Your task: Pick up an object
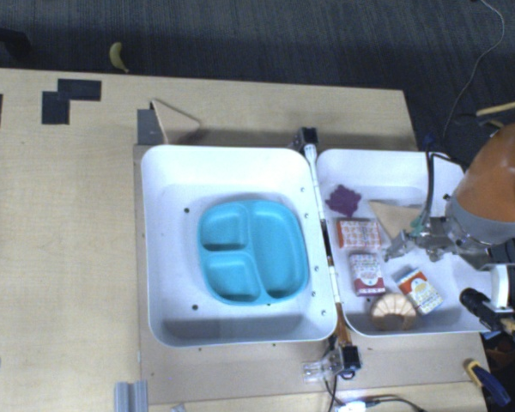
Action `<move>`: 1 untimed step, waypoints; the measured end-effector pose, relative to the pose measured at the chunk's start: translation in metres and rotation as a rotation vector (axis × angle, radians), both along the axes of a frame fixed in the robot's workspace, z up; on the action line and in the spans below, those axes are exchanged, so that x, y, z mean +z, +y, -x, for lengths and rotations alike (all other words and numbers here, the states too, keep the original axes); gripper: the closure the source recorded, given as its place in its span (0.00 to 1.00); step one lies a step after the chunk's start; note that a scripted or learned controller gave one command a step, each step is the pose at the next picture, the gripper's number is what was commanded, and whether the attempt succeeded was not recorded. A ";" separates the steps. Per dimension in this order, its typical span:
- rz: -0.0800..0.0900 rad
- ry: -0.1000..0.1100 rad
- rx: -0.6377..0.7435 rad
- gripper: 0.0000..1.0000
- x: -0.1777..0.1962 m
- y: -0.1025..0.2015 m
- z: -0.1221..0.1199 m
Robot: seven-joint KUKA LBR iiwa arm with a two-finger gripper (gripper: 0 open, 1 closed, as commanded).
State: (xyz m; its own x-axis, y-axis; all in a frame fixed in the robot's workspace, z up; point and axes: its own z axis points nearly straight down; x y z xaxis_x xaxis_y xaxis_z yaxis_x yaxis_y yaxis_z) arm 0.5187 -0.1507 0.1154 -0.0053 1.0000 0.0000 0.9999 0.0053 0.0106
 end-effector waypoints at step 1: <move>0.005 -0.011 -0.004 0.00 -0.025 0.038 0.026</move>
